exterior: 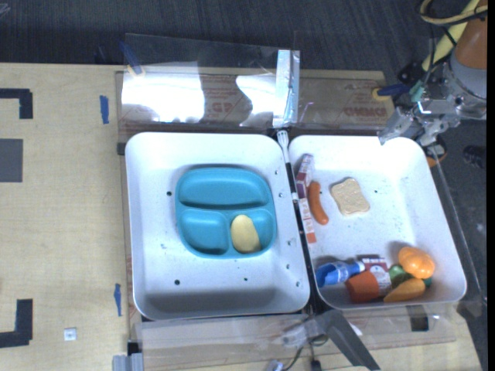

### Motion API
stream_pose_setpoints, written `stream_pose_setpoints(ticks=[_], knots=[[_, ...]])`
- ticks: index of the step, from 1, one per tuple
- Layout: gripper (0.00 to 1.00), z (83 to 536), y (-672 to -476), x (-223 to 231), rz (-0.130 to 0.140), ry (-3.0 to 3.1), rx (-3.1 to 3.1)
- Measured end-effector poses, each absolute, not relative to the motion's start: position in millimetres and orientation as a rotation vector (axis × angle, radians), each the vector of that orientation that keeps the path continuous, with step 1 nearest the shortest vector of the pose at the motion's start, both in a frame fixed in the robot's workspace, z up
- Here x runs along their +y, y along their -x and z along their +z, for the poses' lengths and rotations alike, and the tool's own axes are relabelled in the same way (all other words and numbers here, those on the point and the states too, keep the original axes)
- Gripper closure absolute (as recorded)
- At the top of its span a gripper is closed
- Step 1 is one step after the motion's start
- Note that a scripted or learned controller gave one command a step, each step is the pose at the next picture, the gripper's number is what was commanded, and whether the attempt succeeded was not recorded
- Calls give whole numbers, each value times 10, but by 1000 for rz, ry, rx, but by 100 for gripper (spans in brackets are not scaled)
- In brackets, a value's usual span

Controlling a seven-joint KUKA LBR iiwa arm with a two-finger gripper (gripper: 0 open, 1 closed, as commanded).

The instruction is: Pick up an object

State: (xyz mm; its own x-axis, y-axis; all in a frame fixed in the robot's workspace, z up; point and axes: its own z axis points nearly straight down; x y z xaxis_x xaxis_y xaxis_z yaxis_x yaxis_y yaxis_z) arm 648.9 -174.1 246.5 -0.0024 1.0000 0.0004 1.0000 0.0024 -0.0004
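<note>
1. At 9 o'clock of the bench, the left bin [147, 207] holds a blue divided tray [224, 211] w/ three compartments.
2. In the tray's 5 o'clock compartment lies a yellow lemon-like item [245, 233]; the other two compartments show bare blue.
3. At 3 o'clock, the right bin [441, 207] sits just beside the left one, rims touching along the centre.
4. Right bin, 9 o'clock edge: a red-and-white packet [302, 168] and, below it, an orange strip [308, 224] against the wall.
5. Just beside those, toward the centre: a toy sausage [317, 204], lying approx. along 12–6.
6. Near the sausage, at its 3 o'clock: a tan bread slice [350, 197], flat, apart from the rest.
7. Right bin, 6 o'clock wall, a cluster packed together: blue cup-like item [331, 273], red-and-white can [374, 266], brown-red block [364, 286], small green piece [397, 271].
8. At the cluster's 3 o'clock end: an orange pepper-like item [418, 263] w/ an orange carrot-like piece [405, 289] touching below it.
9. The gripper [414, 126] is at 1 o'clock of the right bin, above its far corner rim, well apart from all items. Fingers: can't tell how they stand; nothing visible between them.
</note>
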Motion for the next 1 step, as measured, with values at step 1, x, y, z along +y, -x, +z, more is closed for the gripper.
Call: stream_pose_setpoints(ticks=[1], knots=[[0, 1409, -6643, -1489, 8, 2116, -2309]])
